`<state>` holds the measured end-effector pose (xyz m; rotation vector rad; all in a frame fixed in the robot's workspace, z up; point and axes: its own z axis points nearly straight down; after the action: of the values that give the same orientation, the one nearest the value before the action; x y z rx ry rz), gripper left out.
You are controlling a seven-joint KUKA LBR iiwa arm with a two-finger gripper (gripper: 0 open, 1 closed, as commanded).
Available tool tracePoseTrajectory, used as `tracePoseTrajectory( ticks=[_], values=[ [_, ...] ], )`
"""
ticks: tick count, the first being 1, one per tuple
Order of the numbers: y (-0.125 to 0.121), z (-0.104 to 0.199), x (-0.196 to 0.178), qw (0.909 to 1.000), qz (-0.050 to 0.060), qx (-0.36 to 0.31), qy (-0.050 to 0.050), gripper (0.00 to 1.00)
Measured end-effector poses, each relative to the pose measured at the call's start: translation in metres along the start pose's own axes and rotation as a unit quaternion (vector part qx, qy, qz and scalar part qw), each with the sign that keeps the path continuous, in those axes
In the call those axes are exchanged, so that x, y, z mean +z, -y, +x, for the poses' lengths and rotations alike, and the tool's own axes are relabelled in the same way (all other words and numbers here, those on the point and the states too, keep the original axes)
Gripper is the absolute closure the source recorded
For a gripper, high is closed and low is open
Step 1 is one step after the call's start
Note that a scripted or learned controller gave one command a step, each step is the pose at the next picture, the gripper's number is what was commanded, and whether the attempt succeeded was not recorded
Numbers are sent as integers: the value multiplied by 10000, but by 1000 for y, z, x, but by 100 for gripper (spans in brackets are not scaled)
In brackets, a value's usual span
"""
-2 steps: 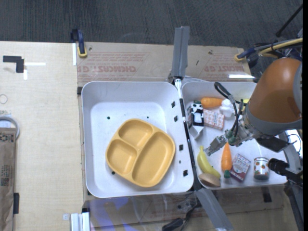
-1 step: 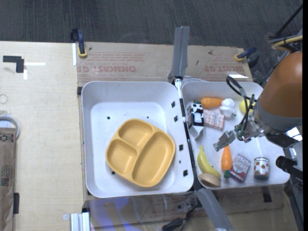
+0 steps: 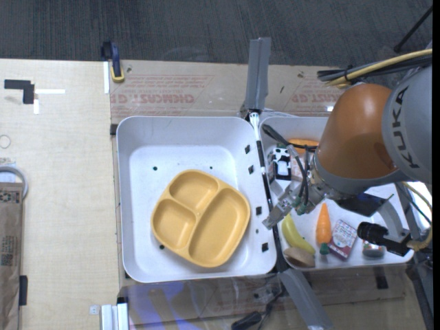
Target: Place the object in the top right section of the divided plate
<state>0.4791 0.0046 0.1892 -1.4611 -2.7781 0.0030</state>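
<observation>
Over the wall between the two bins: gripper point(image 3: 273, 216), tilted down and to the left, low at the left edge of the right bin point(image 3: 295, 120). Hangs from the grey arm with its orange band point(image 3: 354, 133), reaching in from the right. Cannot tell how far open it is, and cannot tell whether it has hold of anything; seen from above, too small and too dark to judge.

Left bin point(image 3: 125, 205): yellow plate point(image 3: 199, 217) lying flat near the middle, turned at a slant. Three sections: one small at the top, one small at the left, one large at the lower right.

Right bin, with several small things, any of which may be the task's object; cannot tell which. Banana point(image 3: 295, 232) just below and right of the gripper, close to the dividing wall. Carrot point(image 3: 323, 224) upright just right of the banana, near it but apart. Red packet point(image 3: 342, 240) beside the carrot, further right. Black cylinder point(image 3: 375, 233) right of the packet. Brown round piece point(image 3: 299, 256) under the banana's lower end, against the near wall. White and black box point(image 3: 280, 165) higher up, by the dividing wall, above the gripper.
</observation>
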Motion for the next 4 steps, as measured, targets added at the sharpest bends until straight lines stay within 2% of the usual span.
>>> tracePoseTrajectory(
  ticks=[1,2,3,4],
  values=[
    [5,-29,0,9908,-3,-1355,3,0],
    [16,-74,-30,9577,-14,-2877,15,0],
    [16,-74,-30,9577,-13,-2878,14,0],
    [-4,-34,-40,9431,-13,-3326,13,0]
  ],
)
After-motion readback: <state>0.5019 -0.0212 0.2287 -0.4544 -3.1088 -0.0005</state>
